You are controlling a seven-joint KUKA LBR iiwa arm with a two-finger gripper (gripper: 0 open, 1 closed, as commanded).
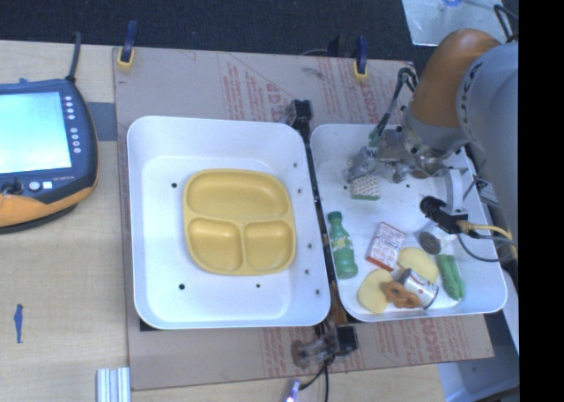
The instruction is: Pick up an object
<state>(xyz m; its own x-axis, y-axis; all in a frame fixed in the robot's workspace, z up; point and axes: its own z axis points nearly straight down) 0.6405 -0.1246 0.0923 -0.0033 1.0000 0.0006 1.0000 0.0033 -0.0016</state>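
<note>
Over the right bin: grey arm with orange band, its jaws [368, 164] lowered near the bin's far-left corner; whether they are parted or closed cannot be told.
Beneath the jaws: small white mesh-patterned object [365, 186] on the bin floor.
Right shallow white bin [328, 140]: green plastic bottle [340, 244], red-and-white packet [386, 244], yellow pieces [417, 261], green vegetable [451, 276].
Left shallow white bin [154, 215]: yellow three-compartment plastic tray [239, 219].
Bench, far left: handheld control tablet [40, 149].
</note>
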